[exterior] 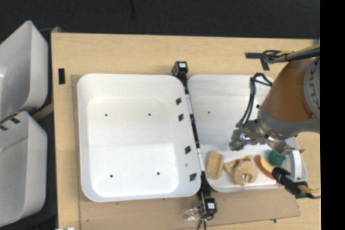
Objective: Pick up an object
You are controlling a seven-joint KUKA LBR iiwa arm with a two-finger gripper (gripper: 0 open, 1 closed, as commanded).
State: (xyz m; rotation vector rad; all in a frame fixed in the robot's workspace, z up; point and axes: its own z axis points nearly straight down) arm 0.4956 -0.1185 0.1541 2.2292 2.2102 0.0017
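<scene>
Nearest of all, a metal clip (198,213) sits on the front edge of the bench (135,214), just outside the near corner of the right-hand bin (226,95). Everything below is placed against that bin.

Along its near wall lie the candidates for the pick. A tan block (214,164) is in the near corner by the divider. A knobbly tan piece (242,171) comes next along the wall, close beside it. A red-and-yellow piece (264,166) and a small green thing (277,158) are farther along, partly under the wrist.

A little farther into the bin, the tool (241,139) hangs over the floor, just behind the two tan things. The wrist hides it, so I cannot tell whether it is wide or narrow. Nothing shows gripped in it.

The step in hand looks like the approach. The tan block seems the best choice, since it stands apart from the cluster. The tool would need to shift toward the near corner and descend straight. The block lies close to the wall and divider, so the grasp should run across its narrow width. That keeps the tool from jamming against the rim. The other pieces crowd together and could be nudged aside.

Beyond, the arm (288,97) crosses the bin's far half. The left-hand bin (129,132) lies alongside.
</scene>
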